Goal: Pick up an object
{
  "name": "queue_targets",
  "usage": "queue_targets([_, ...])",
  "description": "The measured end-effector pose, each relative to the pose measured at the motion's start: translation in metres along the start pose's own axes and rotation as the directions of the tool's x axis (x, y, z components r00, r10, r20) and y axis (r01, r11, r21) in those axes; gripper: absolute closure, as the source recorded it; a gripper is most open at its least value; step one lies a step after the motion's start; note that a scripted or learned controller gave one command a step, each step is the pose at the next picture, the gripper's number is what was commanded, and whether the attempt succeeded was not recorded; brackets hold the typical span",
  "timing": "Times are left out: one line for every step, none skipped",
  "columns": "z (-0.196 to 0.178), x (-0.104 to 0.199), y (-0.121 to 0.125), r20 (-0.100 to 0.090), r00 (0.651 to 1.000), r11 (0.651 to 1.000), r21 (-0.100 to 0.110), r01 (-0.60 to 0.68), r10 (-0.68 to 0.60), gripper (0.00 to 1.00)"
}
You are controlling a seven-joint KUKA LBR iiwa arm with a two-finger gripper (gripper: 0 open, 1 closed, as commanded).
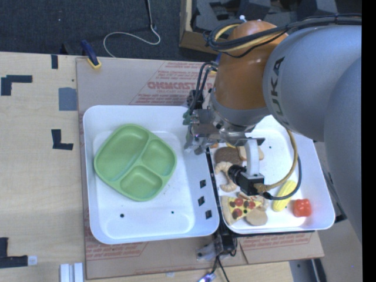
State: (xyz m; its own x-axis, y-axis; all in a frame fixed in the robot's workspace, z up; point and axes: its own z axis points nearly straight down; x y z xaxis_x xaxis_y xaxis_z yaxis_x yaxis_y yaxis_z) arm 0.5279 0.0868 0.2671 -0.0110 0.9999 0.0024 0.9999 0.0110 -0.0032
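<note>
Camera view: 2 shallow white bins sit side by side on a sheet of printed cardboard (164,87) that lies on the wooden bench (35,157). The left bin (147,225) holds a green plate (135,162) with 3 compartments, lying flat in the bin's left half.

The right bin (311,175) holds a cluster of toy foods along its left side. A brown round piece (226,155) is farthest back, with a pale curled piece (223,169) just in front of it. Nearer the front rim, a pizza slice (238,205) touches a tan disc (256,217). To the right of these a yellow piece (285,190) lies tilted, and a red piece (301,207) sits just beside its lower end.

The grey arm (317,75) with its orange band (247,69) reaches in from the right and covers the far part of the right bin. The tool (197,137) hangs over the wall shared by the 2 bins. It is to the right of the plate and apart from it, and near the brown round piece. From this angle I cannot tell whether the tool is open or closed.

A blue and yellow clamp (91,56) sits at the far left corner of the cardboard, and a white cable (132,37) loops on the dark floor beyond the bench
</note>
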Motion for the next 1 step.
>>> queue_targets([0.0205, -0.0806, 0.0617, 0.008, 1.000, 1.000, 0.001, -0.016, 0.016, 1.00])
